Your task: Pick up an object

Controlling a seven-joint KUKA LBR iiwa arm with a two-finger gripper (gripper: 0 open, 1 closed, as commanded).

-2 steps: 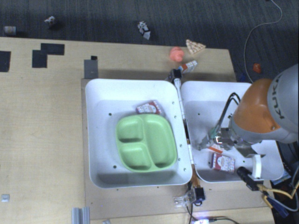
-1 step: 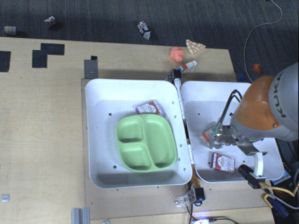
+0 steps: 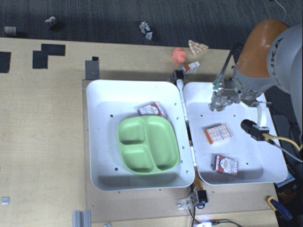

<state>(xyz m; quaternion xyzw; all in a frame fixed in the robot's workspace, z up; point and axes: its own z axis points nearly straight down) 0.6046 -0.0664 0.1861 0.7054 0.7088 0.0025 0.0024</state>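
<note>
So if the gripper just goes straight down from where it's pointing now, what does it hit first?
Most likely the bare floor of the right bin near its back edge. The gripper hangs over white plastic there; the orange packet lies nearer the camera, seemingly off that line, though depth is hard to judge.

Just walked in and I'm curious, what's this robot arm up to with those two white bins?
The gripper hangs over the far end of the right bin, with nothing visibly held. Below it in that bin lie an orange packet and a red packet, both untouched. The left bin holds a green divided tray and another small packet behind it. It looks set to try a pick, but no object is lifted yet.
</note>
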